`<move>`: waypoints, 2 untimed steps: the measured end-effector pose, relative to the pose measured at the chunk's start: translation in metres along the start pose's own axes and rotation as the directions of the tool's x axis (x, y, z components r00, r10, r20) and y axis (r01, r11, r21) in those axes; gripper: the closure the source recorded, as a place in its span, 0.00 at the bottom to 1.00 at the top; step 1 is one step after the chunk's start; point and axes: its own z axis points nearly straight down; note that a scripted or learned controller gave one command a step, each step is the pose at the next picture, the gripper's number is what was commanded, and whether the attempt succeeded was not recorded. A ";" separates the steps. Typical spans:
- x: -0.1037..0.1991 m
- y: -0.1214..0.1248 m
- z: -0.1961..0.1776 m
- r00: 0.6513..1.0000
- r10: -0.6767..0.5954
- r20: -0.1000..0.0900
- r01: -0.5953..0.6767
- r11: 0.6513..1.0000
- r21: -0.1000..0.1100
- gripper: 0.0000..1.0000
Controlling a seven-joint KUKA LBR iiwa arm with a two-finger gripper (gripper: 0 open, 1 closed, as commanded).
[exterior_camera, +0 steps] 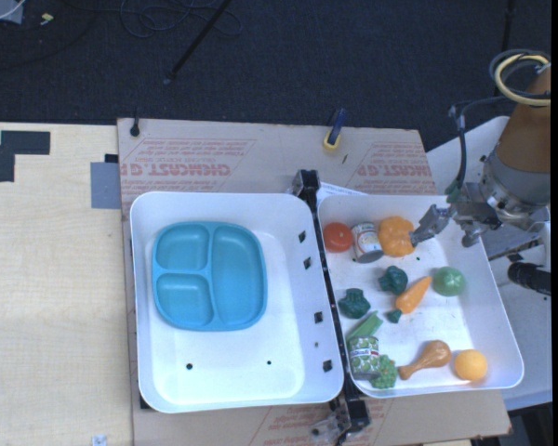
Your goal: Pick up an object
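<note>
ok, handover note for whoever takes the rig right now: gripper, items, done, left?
Gripper: over the right bin near its upper edge, beside the orange fruit; nothing seen between its fingers.
Items: toy foods all lie in the right bin, including a tomato, carrot and green ball. Blue divided plate sits in the left bin.
Done: nothing picked.
Left: grasp and lift one item.

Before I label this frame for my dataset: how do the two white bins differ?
The left bin holds a single item, a blue divided plate, lying flat. The right bin holds many small toy foods, such as a red tomato, a carrot and a drumstick. The end effector hangs over the right bin's upper part, not over the left bin. Both are shallow, white and set side by side.
</note>
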 end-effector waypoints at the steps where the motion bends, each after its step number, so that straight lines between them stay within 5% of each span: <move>1: 0.000 0.003 -0.009 1.000 -0.002 0.003 0.002 1.000 -0.015 0.00; 2: 0.000 -0.008 0.044 1.000 -0.002 0.001 0.002 1.000 -0.007 0.00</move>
